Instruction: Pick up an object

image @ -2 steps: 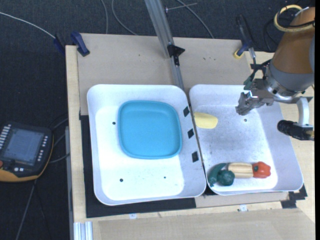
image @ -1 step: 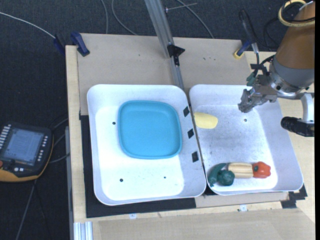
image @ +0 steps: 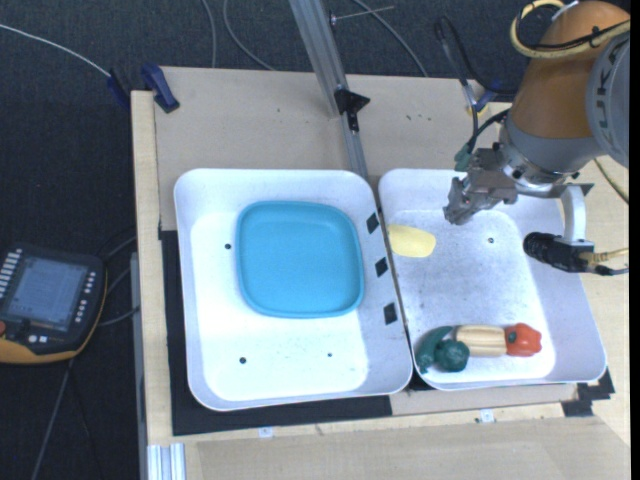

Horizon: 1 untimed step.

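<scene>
Lower right of the frame, right bin (image: 560, 368): green ball (image: 443, 353), wooden peg (image: 480, 340) and red piece (image: 522, 339) lie touching in a row at its near wall. Centre: yellow lump (image: 411, 240) at that bin's left wall; left bin (image: 200, 368) holds a blue plate (image: 299, 258). Upper right: gripper (image: 466, 205) hangs over the far end, whether parted or closed cannot be told; nothing is seen held, so the pick appears not yet made.

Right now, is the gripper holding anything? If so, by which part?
Nothing is held. The gripper sits over the right bin's far end with nothing between its fingers; the yellow piece lies apart on the bin floor.
</scene>
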Each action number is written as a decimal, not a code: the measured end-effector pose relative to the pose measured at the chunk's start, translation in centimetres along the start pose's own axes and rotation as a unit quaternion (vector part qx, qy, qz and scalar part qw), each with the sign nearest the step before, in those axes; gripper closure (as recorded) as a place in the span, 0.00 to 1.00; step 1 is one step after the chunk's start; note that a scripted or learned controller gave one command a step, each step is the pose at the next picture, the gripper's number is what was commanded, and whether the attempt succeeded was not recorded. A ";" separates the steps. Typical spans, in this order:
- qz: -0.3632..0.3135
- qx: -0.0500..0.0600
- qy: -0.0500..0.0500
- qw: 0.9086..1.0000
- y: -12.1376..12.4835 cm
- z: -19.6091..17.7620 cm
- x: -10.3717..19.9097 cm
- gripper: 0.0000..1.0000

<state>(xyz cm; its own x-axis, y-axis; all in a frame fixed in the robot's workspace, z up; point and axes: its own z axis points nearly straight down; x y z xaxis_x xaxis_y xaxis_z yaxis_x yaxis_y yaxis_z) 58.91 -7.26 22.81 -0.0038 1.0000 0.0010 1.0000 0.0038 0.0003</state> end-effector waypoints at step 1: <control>0.000 0.000 0.000 1.000 0.1 0.6 5.0 1.00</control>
<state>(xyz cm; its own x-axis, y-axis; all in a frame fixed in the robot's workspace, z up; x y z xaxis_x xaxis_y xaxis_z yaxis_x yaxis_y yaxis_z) 58.99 -2.29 22.24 -0.0045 1.0000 0.0013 1.0000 0.0045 -0.0003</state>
